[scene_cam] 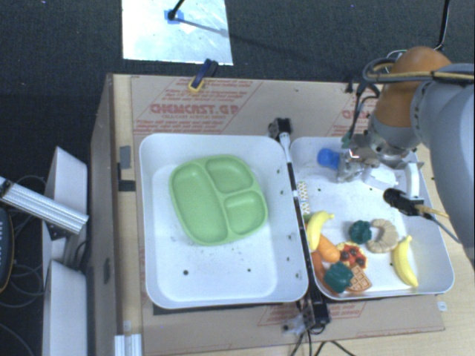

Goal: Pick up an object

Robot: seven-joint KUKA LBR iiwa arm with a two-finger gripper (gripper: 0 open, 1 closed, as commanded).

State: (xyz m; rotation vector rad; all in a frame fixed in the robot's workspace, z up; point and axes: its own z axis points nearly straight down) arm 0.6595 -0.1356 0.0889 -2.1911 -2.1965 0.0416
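tool (352, 170) – low in right bin's (438, 279) far end, beside blue object (327, 157) | grip state unclear

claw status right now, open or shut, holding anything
claw: cannot be told from this view; it sits low in the right bin beside the blue object.

I am seeing a green divided plate (219, 199) lying in the left white bin (159, 273). Behind that bin, a yellow and blue clamp (202, 76) is resting on the table (245, 102), and beyond it a shiny sheet (148, 21) is lying on the dark floor (52, 58).
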